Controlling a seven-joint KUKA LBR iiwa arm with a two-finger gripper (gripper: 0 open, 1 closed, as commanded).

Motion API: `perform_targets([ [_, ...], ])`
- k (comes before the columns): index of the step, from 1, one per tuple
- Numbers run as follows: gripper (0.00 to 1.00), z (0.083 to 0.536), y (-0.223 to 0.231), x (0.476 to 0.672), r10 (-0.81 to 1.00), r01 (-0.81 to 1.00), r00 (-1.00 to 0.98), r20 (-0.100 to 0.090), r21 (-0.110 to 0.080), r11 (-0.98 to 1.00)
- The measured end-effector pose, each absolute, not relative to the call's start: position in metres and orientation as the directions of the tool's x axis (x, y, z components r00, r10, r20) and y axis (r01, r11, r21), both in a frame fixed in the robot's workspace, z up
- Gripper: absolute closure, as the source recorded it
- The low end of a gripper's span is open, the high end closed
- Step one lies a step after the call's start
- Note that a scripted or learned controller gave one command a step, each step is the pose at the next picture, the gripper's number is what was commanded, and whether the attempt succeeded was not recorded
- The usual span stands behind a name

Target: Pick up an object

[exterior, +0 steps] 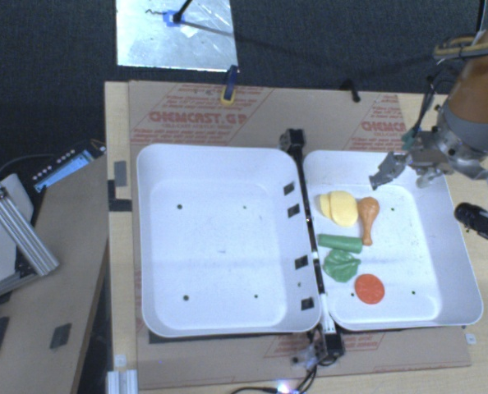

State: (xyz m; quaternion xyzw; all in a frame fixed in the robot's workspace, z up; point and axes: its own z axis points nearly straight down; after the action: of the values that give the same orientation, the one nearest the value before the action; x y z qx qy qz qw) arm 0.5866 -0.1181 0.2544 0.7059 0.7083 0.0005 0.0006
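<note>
The end effector (404, 171) hangs open and empty over the far edge of the right bin (449, 245), its two fingers spread apart. Five toys lie in that bin, clustered toward its left wall: one yellow piece (337, 207), one orange drumstick (366, 217), one green bean pod (340, 241), one green leaf (341, 264) and one red disc (370, 289). The drumstick's long axis runs near to far, thick end farthest. The bin's right half lies bare. The left bin (219, 236) sits alongside on the bench (63, 245).
</note>
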Motion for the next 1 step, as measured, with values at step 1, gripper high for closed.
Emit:
perform_targets([
  [1, 0.0, 0.0858, -0.0957, 0.5115, 1.0, 1.0, -0.001, 0.002, -0.006, 0.001],
])
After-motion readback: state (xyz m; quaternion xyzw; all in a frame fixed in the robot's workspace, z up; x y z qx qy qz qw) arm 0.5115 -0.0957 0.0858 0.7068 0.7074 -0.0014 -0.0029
